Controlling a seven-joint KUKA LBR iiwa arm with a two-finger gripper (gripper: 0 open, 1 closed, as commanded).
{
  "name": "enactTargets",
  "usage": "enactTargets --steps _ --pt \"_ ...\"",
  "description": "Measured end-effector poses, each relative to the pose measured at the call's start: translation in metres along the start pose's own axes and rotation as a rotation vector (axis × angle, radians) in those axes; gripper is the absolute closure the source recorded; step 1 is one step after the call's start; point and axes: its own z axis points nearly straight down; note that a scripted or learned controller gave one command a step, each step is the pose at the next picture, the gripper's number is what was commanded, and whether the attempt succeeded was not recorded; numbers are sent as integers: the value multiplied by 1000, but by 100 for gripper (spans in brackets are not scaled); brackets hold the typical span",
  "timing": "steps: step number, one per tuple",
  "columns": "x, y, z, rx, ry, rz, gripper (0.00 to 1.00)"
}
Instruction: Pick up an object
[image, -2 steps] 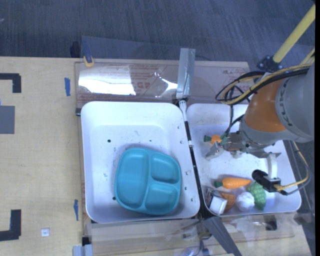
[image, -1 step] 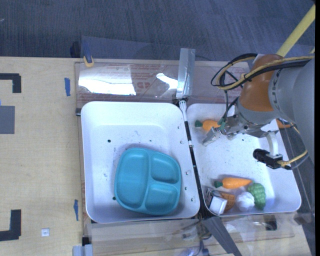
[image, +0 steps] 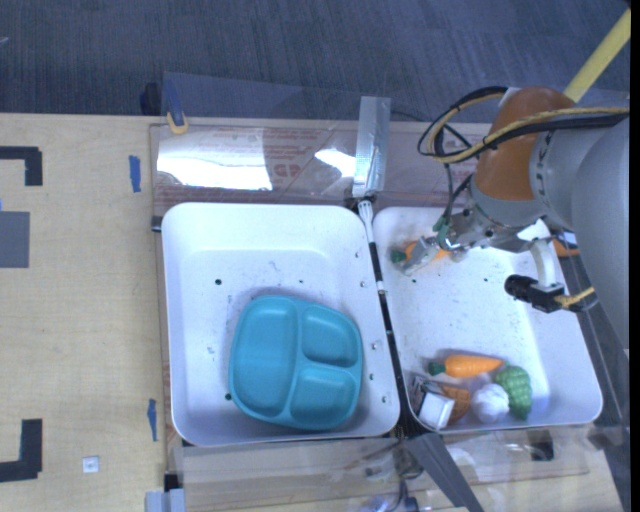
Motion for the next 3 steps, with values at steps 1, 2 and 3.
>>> enactTargets --steps 1,2,3 --pt "10 -86 -2 -3 -2 -71 0" --pt "-15 -63 -85 -9 -5 -23 0" --pt "-17 10 -25 -5 -2 -3 0"
